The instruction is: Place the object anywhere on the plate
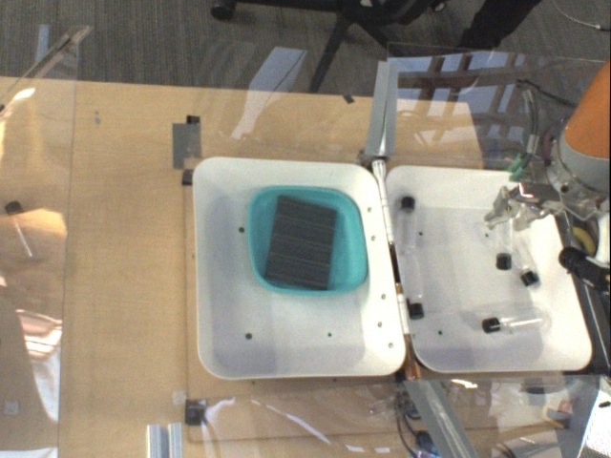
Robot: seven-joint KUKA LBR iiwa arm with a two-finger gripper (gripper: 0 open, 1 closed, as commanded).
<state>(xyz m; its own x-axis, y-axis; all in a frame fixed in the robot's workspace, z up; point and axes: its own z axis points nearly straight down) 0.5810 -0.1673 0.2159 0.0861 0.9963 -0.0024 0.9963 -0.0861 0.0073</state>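
Teal rounded-square plate [307, 240] bears a dark ribbed rectangular block [303, 244].

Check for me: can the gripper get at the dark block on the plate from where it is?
Probably yes. The block lies flat and uncovered on the teal plate in the left bin; the gripper hangs over the right bin, with nothing between.

The grey arm [584, 175] reaches in from the right edge, its orange band [592, 122] at the far right. Its gripper [511, 208] points left and hangs low, nothing visible between the fingers.
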